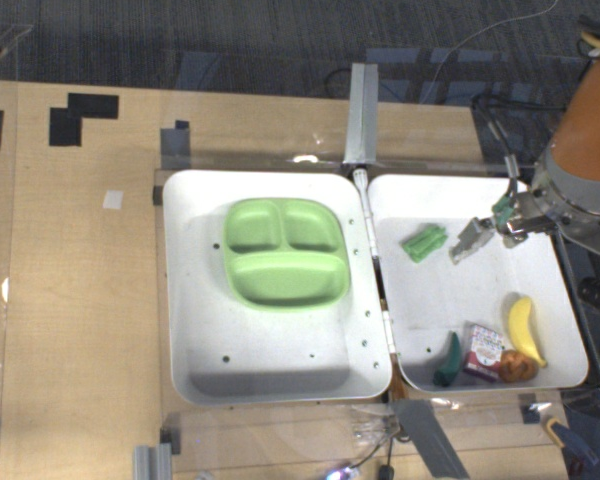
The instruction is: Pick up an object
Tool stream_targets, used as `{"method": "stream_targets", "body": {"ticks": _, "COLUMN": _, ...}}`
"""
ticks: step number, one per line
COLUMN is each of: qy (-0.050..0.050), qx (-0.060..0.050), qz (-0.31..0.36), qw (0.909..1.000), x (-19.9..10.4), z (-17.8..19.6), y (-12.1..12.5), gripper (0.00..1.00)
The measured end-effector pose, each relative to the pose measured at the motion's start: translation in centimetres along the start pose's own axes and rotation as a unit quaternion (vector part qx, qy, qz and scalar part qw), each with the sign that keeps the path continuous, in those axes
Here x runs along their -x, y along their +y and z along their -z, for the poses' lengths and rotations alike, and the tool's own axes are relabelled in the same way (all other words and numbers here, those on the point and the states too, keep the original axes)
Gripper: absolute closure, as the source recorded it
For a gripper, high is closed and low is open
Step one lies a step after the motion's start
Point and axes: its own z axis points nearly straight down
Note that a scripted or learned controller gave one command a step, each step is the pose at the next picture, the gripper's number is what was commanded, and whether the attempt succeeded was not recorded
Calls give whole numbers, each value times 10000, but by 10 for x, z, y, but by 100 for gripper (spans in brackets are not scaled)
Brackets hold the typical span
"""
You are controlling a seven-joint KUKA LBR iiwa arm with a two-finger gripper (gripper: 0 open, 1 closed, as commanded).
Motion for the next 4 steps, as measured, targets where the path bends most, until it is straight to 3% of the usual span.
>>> {"method": "stream_targets", "body": {"ticks": 1, "qy": 9, "qx": -16, "qz": 220, "qw": 9998, "x": 27, "z": -118, "y": 53, "gripper": 0}}
{"method": "stream_targets", "body": {"ticks": 2, "qy": -3, "qx": 9, "qz": 477, "qw": 9989, "x": 49, "z": -197, "y": 133, "gripper": 0}}
{"method": "stream_targets", "body": {"ticks": 3, "qy": -6, "qx": 45, "qz": -20, "qw": 10000, "x": 55, "z": -200, "y": 97, "gripper": 0}}
{"method": "stream_targets", "body": {"ticks": 4, "qy": -22, "qx": 64, "qz": 84, "qw": 9999, "x": 28, "z": -198, "y": 69, "gripper": 0}}
